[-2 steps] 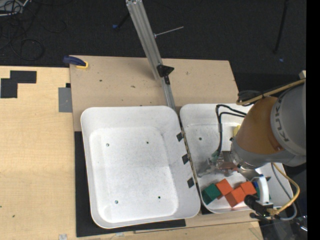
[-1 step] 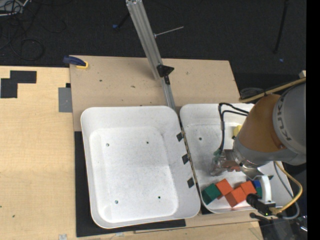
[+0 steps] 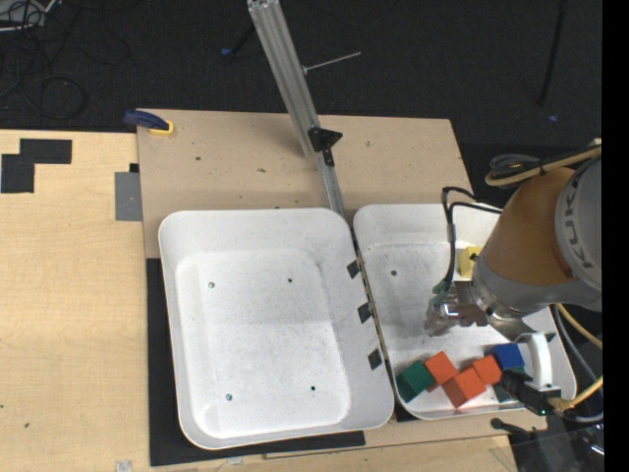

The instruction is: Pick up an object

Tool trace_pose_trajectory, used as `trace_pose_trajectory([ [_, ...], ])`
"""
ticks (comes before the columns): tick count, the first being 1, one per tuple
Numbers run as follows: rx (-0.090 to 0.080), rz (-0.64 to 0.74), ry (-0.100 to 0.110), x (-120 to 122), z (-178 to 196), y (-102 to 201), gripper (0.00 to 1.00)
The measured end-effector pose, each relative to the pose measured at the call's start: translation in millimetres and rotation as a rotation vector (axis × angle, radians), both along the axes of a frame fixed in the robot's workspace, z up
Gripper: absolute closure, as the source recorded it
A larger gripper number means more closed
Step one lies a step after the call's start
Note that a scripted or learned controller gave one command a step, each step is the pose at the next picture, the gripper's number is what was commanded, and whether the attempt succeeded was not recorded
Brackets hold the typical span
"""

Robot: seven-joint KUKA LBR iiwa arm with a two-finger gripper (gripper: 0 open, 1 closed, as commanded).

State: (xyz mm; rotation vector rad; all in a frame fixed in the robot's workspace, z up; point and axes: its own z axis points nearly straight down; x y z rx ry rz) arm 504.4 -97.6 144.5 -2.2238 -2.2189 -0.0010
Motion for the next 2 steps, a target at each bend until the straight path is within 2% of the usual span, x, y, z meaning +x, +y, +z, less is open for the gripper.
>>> trace_pose_trajectory([
  [1,-0.001,0.002,-0.003,-7,59,-2,1.00],
  [2,0.000,0.002,0.000,-6,84,-3,1.00],
])
